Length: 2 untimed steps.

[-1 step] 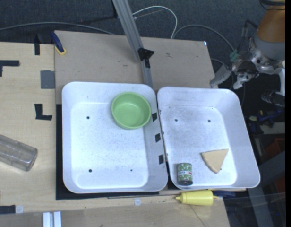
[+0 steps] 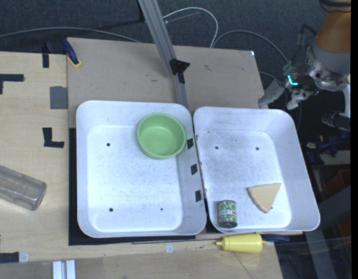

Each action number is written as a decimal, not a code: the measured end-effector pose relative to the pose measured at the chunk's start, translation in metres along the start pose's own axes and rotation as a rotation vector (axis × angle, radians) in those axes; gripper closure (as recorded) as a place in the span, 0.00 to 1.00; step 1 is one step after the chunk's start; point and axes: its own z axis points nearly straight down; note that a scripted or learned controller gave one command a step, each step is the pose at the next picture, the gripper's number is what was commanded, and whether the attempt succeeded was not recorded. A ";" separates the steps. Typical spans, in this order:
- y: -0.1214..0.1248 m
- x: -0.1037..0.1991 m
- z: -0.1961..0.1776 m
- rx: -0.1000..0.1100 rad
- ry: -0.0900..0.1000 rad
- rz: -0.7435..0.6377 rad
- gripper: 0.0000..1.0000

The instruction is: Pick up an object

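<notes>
A light green bowl (image 2: 161, 135) sits at the back of the left bin (image 2: 89, 173). In the right bin (image 2: 237, 156) a tan wedge (image 2: 265, 196) lies near the front right corner. A small green can (image 2: 227, 213) stands just left of it. My gripper (image 2: 283, 97) hangs beyond the right bin's back right corner, above the bench edge. It is open with nothing between its fingers (image 2: 271, 93). It is far from every object.
A yellow squeeze bottle (image 2: 244, 243) lies on the bench just in front of the right bin. A clear plastic cylinder (image 2: 16, 186) rests at the far left. A slanted metal pole (image 2: 161, 34) ends at the bins' back seam.
</notes>
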 end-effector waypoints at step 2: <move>0.003 0.000 0.129 0.007 0.001 0.001 0.00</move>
